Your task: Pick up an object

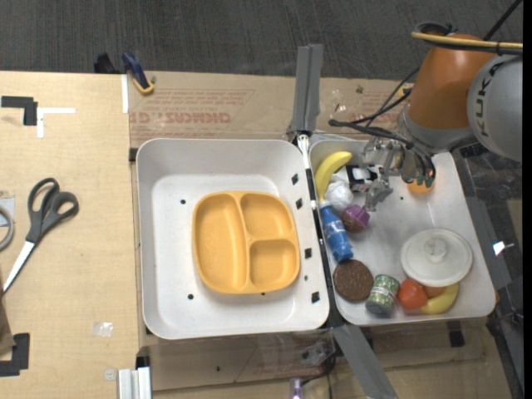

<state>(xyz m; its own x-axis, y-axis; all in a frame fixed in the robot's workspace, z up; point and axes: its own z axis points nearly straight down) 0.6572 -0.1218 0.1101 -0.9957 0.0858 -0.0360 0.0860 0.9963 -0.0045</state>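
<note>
White plastic walls frame both bins, and we see the right bin (465,223) crowded while the left bin (166,223) carries a yellow divided plate (247,242) with bare floor all around it. We find the gripper (378,181) low in the right bin's upper half, fingers pointing down; we cannot tell how far apart they are or whether they grip anything. Just left of it, along the shared wall, lie a banana (331,169), a white wad (339,194) and a blue bottle (336,233), with a purple toy (357,218) directly below the fingers. Near the front edge sit a brown disc (353,280), a green can (382,294), a red tomato (411,293) and a white lid (436,256). Open floor remains between gripper and lid.
</note>
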